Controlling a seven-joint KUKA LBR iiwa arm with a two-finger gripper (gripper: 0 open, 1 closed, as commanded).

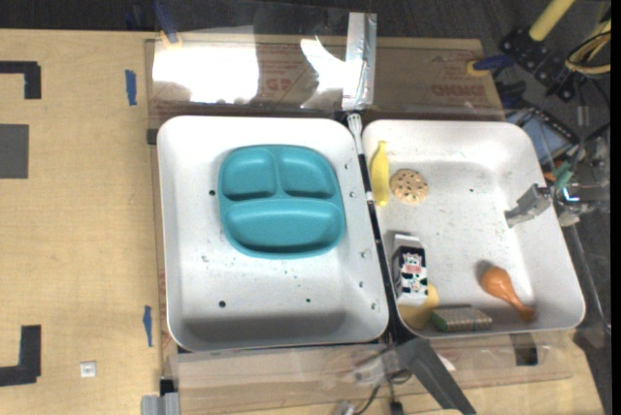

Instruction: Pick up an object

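Near edge of right bin: I see a dark flat rectangular block [461, 317] lying along the wall closest to the camera; what it is I cannot tell.
Milk carton: a small toy carton [411, 272] with a cow print lies just left of that, close to the divider, with a yellow piece [419, 296] touching its near end.
Drumstick: an orange toy chicken leg [504, 288] rests on the right bin [466, 185] floor, apart from the carton, bulb end to the left and thin end pointing toward the near right corner.
My pick: I judge the drumstick the best target. It looks like light hard plastic, stiff and somewhat slick, not fragile. I would close across the bulb, where it is widest, not the tapering shank, which could slip out.
Cookie and banana: farther back, a round speckled cookie [408, 186] lies beside a yellow banana-like piece [379, 174] that hugs the divider. Both lie flat and offer less to bite on.
Left bin: the left bin [194, 239] holds a teal divided plate [281, 200], broad and shallow, awkward for two fingers.
Gripper: the gripper [529, 204] hangs at the right bin's right wall, above the drumstick in the view; its fingers are too blurred for me to say how far apart they stand, and I see nothing held.
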